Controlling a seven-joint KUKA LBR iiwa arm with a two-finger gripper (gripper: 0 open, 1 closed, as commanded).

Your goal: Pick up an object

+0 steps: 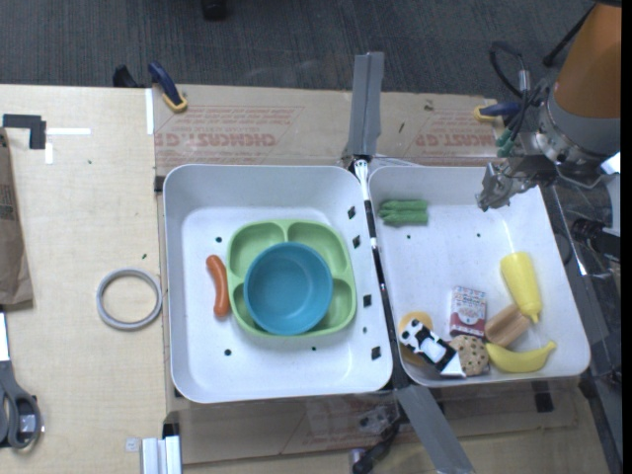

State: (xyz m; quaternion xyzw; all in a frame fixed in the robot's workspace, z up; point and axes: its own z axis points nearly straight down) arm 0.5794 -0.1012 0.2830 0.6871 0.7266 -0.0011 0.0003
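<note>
My gripper (491, 199) hangs over the far right part of the right bin (434, 255), with nothing seen between its fingers. Below it in that bin lie a yellow squash-like piece (521, 282), a banana (519, 356), a tan roll (507, 325), a small red and white carton (467, 312), a cookie (473, 355) and a black and white toy (431, 347). A green toy (404, 212) rests at the bin's far left, well left of the gripper.
The left bin (188, 294) holds a green divided plate (341, 265) with a blue bowl (287, 287) on it and an orange sausage (218, 285) beside it. A grey ring (128, 297) and scissors (18, 418) lie on the bench at left.
</note>
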